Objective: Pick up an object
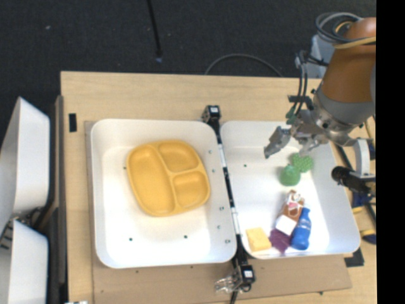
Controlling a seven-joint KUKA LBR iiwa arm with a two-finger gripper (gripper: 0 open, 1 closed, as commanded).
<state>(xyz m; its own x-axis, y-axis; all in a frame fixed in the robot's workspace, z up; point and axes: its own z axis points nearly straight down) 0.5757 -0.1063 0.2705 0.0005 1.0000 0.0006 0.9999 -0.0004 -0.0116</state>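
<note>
Fingers (292, 145) are seen spread open, empty, over the right bin (253, 198), just left of and above a green toy (295, 169). A blue bottle (302, 229), purple block (279, 240) and yellow block (257, 239) lie near. A yellow divided plate (168, 176) occupies the left bin (114, 233).

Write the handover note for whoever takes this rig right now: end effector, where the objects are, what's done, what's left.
End effector: over the right bin, fingers spread open, nothing between them.
Objects: green toy just below the fingers, lying in the bin. Blue bottle, purple block, yellow block and a small red-and-white item cluster at the bin's near edge.
Left bin holds a yellow divided tray.
Done: arm positioned over the objects.
Left: close on one object and lift it.
</note>
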